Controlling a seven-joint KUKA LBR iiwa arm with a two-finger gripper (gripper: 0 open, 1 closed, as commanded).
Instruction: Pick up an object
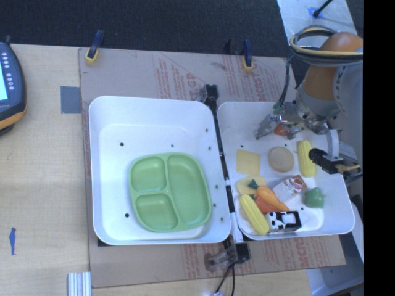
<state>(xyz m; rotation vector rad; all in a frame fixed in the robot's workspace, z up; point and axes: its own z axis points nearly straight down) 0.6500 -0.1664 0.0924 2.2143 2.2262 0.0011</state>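
Starting at the near edge of the bench: the right bin [336,224] has a pile of toy food along its front wall, a black-and-white cow-print thing [285,221], a corn cob [253,214] and a carrot [272,200] leaning on each other, plus a small wrapped packet [294,185] and a green pepper-looking piece [314,197] just beside it. A bit further back there's a yellow cheese slice [249,161], a round tan cookie [281,160] and a second corn cob [305,158]. The left bin [105,165] carries a green divided plate [169,192] and nothing else I can make out.

As for progress, I'd say nothing is picked up yet. Every item looks like it's lying flat on the bin floor, so the actual lift is all still to come.

The pincer [281,128] is down at the far side of the right bin, its metal fingers splayed out wide, and there's a small red object [282,129] sitting right between them. Could be touching it, can't say it's gripped. Looks to me like that red bit is the target
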